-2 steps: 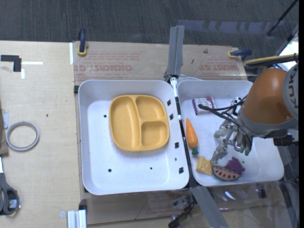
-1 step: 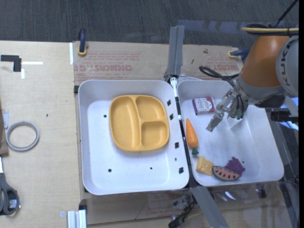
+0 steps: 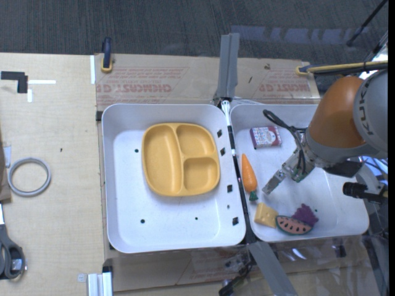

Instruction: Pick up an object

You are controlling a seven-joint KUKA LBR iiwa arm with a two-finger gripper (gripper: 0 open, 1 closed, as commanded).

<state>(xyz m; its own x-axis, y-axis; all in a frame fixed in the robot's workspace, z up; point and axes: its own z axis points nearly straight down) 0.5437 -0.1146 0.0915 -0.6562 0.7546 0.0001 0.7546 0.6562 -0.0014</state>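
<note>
In the right bin (image 3: 345, 224) lie an orange carrot (image 3: 248, 172) by the left wall, a yellow cheese wedge (image 3: 265, 215), a watermelon slice (image 3: 293, 225), purple grapes (image 3: 305, 214) and a small red-and-white box (image 3: 266, 137) at the back. My gripper (image 3: 276, 180) hangs over the middle of this bin, right of the carrot and above the cheese wedge. Nothing shows between its fingers. The grey arm with its orange band (image 3: 336, 119) reaches in from the right.
The left bin (image 3: 123, 227) holds a yellow divided plate (image 3: 180, 158). A grey divider bar (image 3: 228, 66) stands between the bins at the back. A roll of tape (image 3: 27, 176) and scissors (image 3: 11, 258) lie on the bench at the left.
</note>
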